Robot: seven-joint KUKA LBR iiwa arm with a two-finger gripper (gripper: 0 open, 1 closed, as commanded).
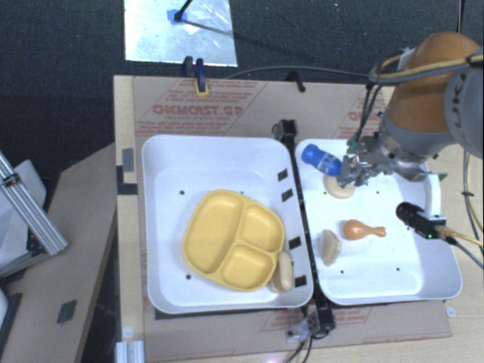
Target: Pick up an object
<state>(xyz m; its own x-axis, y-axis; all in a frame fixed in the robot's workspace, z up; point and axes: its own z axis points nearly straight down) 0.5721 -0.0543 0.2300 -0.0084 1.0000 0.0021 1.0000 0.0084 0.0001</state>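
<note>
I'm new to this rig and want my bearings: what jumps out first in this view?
The big yellow divided tray fills the middle of the left bin. The grey arm with its orange band leans in from the right, its gripper low over a tan disc beside a blue bottle at the right bin's far end. An orange drumstick toy lies mid-bin.

**Fixed setting of the two-bin bench.**
Two shallow white bins lie side by side on a brown board (227, 104) printed in red: the left bin (162, 225) and the right bin (393, 267), touching along a black strip (297, 203) that runs from far to near. A yellow-and-blue clamp (198, 76) grips the board's far edge. Beyond it a shiny sheet (181, 21) rests on dark cloth (60, 51). At the far left, an aluminium rail (26, 210) slants across a tan side table (76, 278).
</note>
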